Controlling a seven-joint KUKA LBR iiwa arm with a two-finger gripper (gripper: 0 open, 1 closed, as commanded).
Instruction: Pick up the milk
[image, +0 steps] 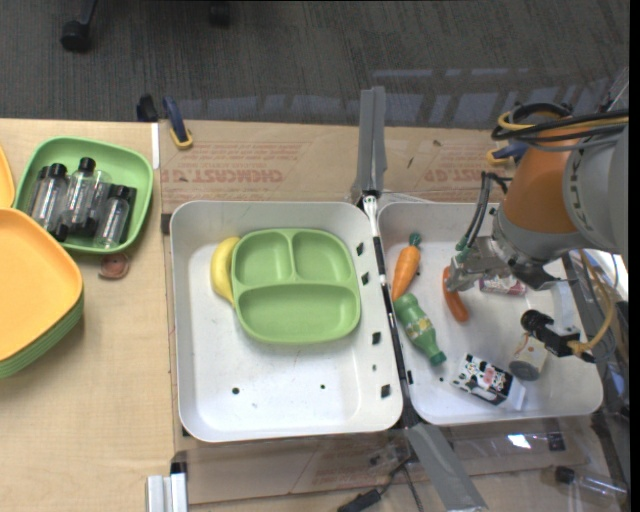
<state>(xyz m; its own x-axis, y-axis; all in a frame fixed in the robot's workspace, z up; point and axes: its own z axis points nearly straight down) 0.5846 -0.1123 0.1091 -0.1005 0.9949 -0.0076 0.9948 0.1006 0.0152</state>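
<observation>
Milk carton (484, 379) lies low; gripper (478, 268) hangs above right bin (560, 405).

Grey arm (598, 190), rounded casing, broad orange band (535, 190) above wrist. Yellow and black cables (545, 120) looped on top. Metal gripper (470, 272), silvery, small.

Dark grey carpet floor (300, 50) lies beyond the light wooden table (90, 420); chair casters (75, 38) stand at upper left.
</observation>
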